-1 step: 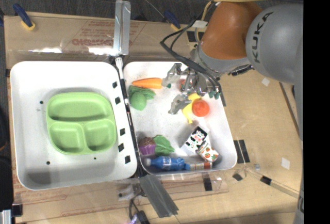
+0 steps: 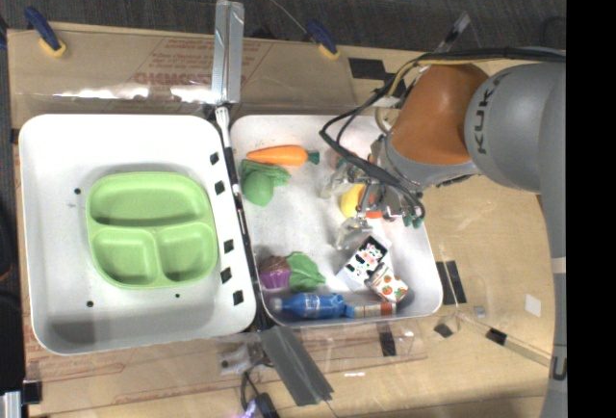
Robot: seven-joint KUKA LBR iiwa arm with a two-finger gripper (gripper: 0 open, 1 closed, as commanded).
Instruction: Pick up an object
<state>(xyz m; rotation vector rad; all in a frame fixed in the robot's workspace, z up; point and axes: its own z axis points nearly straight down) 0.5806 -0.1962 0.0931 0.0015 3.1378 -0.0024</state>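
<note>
My gripper (image 2: 358, 202) hangs low in the right bin (image 2: 289, 132), under the orange band of the arm. A yellow object (image 2: 350, 200) sits right at the fingers, partly hidden by them. An orange carrot (image 2: 277, 156) lies near the bin's far left, with a green leafy toy (image 2: 262, 182) just below it. A black-and-white patterned box (image 2: 365, 259) and a box with red dots (image 2: 389, 288) lie in front of the gripper. A blue bottle (image 2: 316, 306) rests along the near wall, next to a purple and green vegetable (image 2: 285, 271).
The left bin (image 2: 43, 214) holds a green divided tray (image 2: 151, 227). A metal divider bar (image 2: 227, 50) stands between the bins at the back. Black cables (image 2: 351, 122) loop over the right bin beside the wrist. Cardboard covers the bench around the bins.
</note>
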